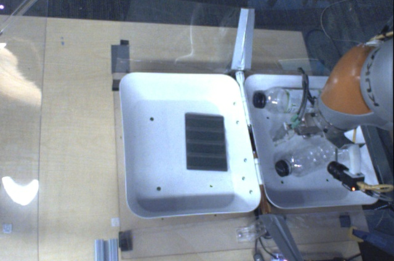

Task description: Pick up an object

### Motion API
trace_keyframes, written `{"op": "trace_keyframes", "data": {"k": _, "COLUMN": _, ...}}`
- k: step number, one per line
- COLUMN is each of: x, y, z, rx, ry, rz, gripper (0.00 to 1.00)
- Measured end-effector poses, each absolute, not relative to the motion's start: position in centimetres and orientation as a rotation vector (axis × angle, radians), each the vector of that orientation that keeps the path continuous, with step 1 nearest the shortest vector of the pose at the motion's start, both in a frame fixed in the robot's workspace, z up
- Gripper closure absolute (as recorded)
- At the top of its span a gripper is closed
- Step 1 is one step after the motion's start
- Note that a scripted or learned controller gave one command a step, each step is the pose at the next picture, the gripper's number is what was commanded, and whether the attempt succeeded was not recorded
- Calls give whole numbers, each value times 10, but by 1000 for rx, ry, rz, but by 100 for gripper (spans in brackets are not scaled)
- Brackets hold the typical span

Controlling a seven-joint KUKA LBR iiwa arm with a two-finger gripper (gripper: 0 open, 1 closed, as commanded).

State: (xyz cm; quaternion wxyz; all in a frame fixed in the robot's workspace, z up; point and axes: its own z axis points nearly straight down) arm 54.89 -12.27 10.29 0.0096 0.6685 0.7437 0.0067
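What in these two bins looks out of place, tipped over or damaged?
Two clear plastic bottles with black caps lie on their sides in the right bin: one at the back, one nearer the front. Nothing looks spilled or broken. The left bin holds a dark ribbed rectangle, lying flat.

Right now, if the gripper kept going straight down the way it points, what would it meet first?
Probably the nearer clear plastic bottle lying in the right bin, just below the gripper. Depth is hard to judge from above, so it could land between the two bottles.

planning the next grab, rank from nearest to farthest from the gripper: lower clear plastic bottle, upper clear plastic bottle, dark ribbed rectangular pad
1. Lower clear plastic bottle, right bin, just below the gripper.
2. Upper clear plastic bottle, right bin's top left.
3. Dark ribbed rectangular pad, left bin's middle.
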Motion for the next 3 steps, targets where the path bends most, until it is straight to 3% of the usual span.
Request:
{"op": "trace_keyframes", "data": {"k": 1, "x": 493, "y": -106, "z": 91, "rx": 2050, "ry": 2359, "rz": 17, "gripper": 0}}
{"op": "trace_keyframes", "data": {"k": 2, "x": 496, "y": -106, "z": 103, "rx": 2042, "ry": 2353, "rz": 25, "gripper": 100}}
{"op": "trace_keyframes", "data": {"k": 3, "x": 496, "y": -107, "z": 103, "rx": 2042, "ry": 2354, "rz": 25, "gripper": 0}}
